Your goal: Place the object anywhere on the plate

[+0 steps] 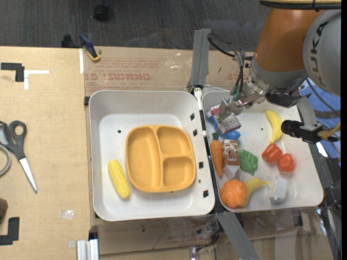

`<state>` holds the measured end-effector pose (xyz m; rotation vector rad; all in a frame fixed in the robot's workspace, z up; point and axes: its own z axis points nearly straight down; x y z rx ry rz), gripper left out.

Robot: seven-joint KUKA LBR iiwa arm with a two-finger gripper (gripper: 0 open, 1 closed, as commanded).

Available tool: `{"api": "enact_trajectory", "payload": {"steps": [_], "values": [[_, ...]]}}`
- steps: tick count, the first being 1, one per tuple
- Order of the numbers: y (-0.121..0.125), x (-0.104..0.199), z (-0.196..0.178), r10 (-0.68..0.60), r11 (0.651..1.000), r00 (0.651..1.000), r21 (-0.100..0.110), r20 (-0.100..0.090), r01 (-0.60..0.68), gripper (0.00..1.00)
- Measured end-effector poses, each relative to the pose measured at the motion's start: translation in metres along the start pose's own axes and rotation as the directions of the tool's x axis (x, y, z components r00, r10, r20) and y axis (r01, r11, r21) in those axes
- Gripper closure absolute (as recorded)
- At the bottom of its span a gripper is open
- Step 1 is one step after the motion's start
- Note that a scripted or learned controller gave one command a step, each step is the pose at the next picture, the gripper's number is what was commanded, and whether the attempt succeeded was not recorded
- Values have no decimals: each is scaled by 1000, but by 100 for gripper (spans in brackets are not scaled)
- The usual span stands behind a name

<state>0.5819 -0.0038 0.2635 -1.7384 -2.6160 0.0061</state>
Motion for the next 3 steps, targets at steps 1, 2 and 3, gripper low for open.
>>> {"api": "enact_trajectory", "payload": {"steps": [1,2,3], "values": [[0,68,73,-3,1000,1000,-1,-1,3,100],[17,134,41,-135,991,991,-3,0,135,100],[-23,184,111,-109,994,994,1,-1,109,100]]}}
